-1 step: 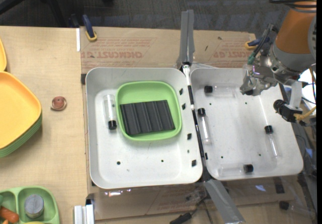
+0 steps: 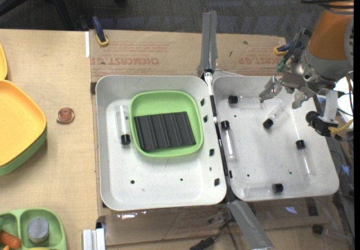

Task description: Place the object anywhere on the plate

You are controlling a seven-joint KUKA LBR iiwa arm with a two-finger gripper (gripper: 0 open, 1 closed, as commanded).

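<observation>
A green plate [image 2: 165, 101] lies in the left bin [image 2: 163, 190] with a black ridged mat [image 2: 166, 131] on it. A clear tube with a black cap [image 2: 122, 124] rests in that bin, just left of the plate. Several similar clear tubes lie in the right bin [image 2: 281, 176]; one [image 2: 273, 116] is near its back and another [image 2: 304, 158] is at its right. My gripper [image 2: 281, 97] hangs over the back right of the right bin, just above and behind the nearest tube. It is open, and nothing is between its fingers.
A metal divider [image 2: 209, 46] runs between the bins. A stack of yellow plates [image 2: 17, 125] and a small brown knob [image 2: 66, 114] sit on the bench at left. A green compartment tray [image 2: 31, 229] is at the front left corner.
</observation>
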